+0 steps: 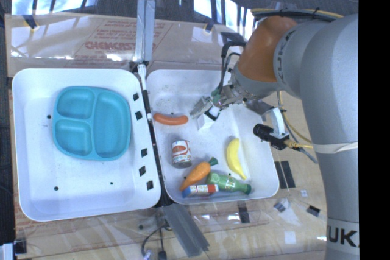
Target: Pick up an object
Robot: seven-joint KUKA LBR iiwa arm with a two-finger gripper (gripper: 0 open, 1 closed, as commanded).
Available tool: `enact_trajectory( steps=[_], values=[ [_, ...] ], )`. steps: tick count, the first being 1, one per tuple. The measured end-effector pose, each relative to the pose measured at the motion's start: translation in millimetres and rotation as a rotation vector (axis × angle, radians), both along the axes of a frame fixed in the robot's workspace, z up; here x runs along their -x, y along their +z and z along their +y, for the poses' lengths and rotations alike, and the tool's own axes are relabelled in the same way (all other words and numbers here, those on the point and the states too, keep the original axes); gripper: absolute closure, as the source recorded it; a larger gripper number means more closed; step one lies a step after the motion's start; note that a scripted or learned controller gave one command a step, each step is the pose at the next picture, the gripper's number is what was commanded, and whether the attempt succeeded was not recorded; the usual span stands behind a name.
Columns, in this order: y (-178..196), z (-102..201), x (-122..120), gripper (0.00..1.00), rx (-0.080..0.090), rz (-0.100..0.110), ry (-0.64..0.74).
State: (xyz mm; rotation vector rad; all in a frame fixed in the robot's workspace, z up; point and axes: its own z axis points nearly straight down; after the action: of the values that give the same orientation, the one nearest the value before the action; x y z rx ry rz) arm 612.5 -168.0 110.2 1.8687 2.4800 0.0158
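Five objects were kept loose in the right bin [259, 149] for easy picking, the hand [206, 111] hung over its bare middle near the sausage [170, 119], its spread untellable.

Left bin [27, 149]: white, left half of frame.
Tray [92, 122]: blue, three compartments, lying flat in left bin, upper middle.
Right bin [262, 158]: white, centre of frame, touching left bin along a clipped seam.
Bench [91, 39]: pale top with red print under clear sheeting, upper left.
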Motion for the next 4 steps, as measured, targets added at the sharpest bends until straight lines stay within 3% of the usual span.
enact_trajectory(
  steps=[1,2,3,4],
  values=[
    [-3,-18,-46,0.00,-0.005,0.013,0.015],
    [-3,-41,-15,0.00,-0.005,0.007,0.044],
    [-2,-42,-4,0.00,-0.007,0.002,-0.049],
    [13,-44,-6,1.00,-0.001,-0.005,-0.046]
  ],
)
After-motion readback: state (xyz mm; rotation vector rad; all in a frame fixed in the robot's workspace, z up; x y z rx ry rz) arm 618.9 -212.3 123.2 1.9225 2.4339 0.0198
